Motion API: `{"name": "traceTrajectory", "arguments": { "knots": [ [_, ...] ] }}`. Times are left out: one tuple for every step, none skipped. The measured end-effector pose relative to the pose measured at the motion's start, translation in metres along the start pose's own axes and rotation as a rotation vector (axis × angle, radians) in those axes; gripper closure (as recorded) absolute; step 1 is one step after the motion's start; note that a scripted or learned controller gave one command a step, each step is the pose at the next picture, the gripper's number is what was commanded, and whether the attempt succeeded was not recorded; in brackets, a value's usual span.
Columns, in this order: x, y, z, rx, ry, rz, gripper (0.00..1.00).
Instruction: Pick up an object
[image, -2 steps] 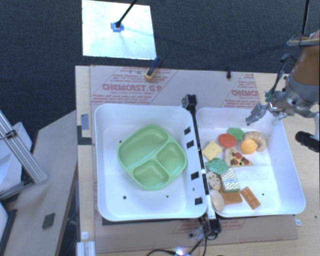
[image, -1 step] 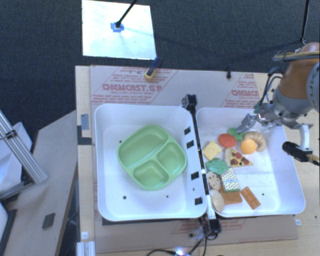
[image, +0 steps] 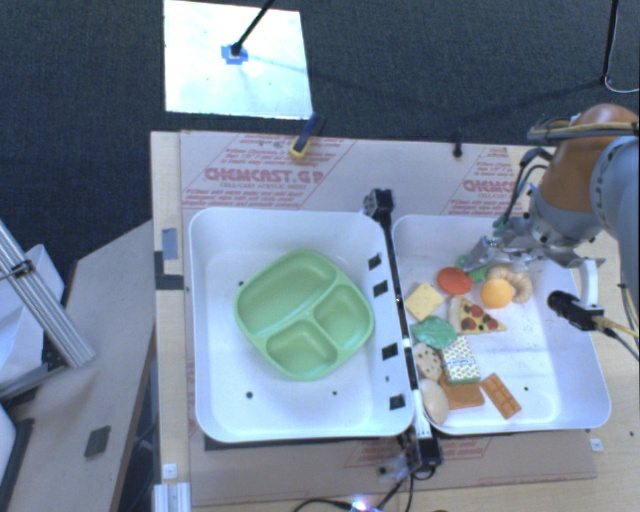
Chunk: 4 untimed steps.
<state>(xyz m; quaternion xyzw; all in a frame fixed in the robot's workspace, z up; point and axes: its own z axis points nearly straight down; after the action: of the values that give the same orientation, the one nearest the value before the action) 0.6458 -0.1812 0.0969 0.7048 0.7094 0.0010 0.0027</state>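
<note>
Toy food is seen heaped in the right bin (image: 590, 400), within easy reach of the arm entering from the right, while a green divided plate (image: 303, 313) is left alone in the left bin (image: 215, 400). The gripper (image: 497, 250) is poised low over a green piece (image: 475, 270), far of the red tomato (image: 454, 281) and orange fruit (image: 497, 292); how it is set cannot be told, and nothing is seen held.
</note>
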Motion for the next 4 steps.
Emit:
{"name": "traceTrajectory", "arguments": {
  "knots": [
    [-0.001,0.007,0.001,-0.014,-0.004,-0.002,0.0],
    [-0.004,0.01,-0.013,-0.029,-0.014,-0.003,1.0],
    [0.005,0.008,-0.064,0.0,0.002,0.001,1.0],
    [0.014,0.015,-0.12,-0.001,0.001,0.0,1.0]
  ]
}}
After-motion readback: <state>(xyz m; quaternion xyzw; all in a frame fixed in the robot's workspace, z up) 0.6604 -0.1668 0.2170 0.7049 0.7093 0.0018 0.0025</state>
